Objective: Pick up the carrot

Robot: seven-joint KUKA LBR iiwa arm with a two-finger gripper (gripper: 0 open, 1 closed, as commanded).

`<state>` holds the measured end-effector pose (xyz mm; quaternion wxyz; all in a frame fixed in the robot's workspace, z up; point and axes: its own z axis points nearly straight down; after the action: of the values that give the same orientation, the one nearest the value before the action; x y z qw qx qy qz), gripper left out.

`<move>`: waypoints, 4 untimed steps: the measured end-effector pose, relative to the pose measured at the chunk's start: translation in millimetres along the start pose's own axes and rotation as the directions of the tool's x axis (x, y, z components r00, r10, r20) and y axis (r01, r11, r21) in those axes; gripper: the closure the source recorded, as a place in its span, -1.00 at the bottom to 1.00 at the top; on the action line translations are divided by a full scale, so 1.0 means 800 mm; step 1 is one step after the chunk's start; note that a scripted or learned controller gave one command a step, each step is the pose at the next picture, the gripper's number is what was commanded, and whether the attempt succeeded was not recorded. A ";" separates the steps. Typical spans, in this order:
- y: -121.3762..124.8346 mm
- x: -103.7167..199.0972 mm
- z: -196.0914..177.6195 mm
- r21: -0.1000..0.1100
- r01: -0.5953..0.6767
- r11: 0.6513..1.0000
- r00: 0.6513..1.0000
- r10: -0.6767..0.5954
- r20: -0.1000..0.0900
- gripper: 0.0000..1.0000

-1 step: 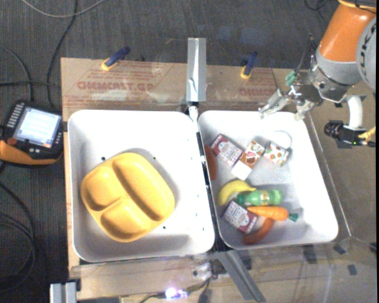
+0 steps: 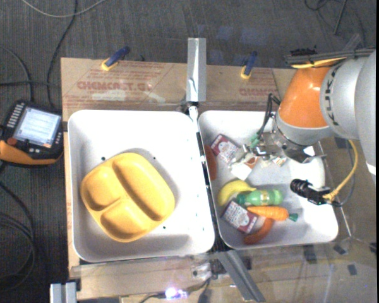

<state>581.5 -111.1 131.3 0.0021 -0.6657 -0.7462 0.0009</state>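
The carrot is orange with a green stub at its right end. It lies flat near the front of the right bin, just below a green bottle and touching it. My gripper hangs over the back half of that bin, under the orange wrist band, well above and behind the carrot. Nothing can be made out in its grasp.
Around the carrot lie a yellow fruit, a red sachet and a red-brown piece. Another red sachet and a white scrap sit near the gripper. The left bin holds a yellow divided plate.
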 end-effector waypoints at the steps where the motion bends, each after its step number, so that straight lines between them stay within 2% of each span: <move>1: -0.079 -0.033 0.051 -0.017 0.143 0.990 0.990 -0.143 0.008 -1.00; 2: -0.132 -0.101 0.031 -0.007 0.138 0.990 0.990 -0.138 0.004 -1.00; 3: -0.130 -0.098 0.051 -0.009 0.396 0.918 0.918 -0.396 0.014 -1.00; 4: -0.121 -0.122 0.052 -0.015 0.336 0.942 0.942 -0.336 0.006 -1.00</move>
<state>496.3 -218.7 90.3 -0.0043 -0.5288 -0.8487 -0.0045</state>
